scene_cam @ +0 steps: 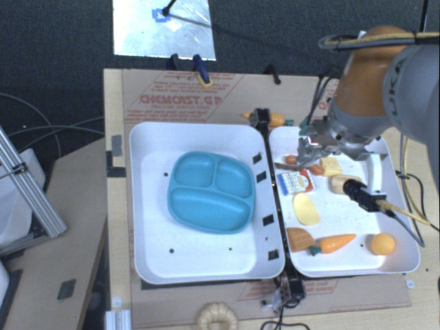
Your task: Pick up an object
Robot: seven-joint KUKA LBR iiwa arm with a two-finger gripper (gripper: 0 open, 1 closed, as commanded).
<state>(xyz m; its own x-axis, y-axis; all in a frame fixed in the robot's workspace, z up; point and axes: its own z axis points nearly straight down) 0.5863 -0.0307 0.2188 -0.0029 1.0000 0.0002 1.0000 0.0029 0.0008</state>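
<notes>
— Claw (311,150)?
— Hung low over right bin's (405,243) far-left corner, just above small red piece (294,160). Grip impossible to tell.
— Other objects?
— Carrot (337,242), orange ball (382,243) near front rim.

Bench (117,177): cardboard sheet (185,95) on top, two white bins side by side, left bin (148,205), right bin (402,253).

Evenly and fairly brightly lit from overhead, slightly cool in tone. Strong glare off the silvery sheet (163,19) at upper left of the frame. Soft, short shadows under the blue tray (210,191) and along the white bins' (155,253) inner walls. Mildly soft focus throughout, fine print illegible. Dark and grainy across the top background.
</notes>
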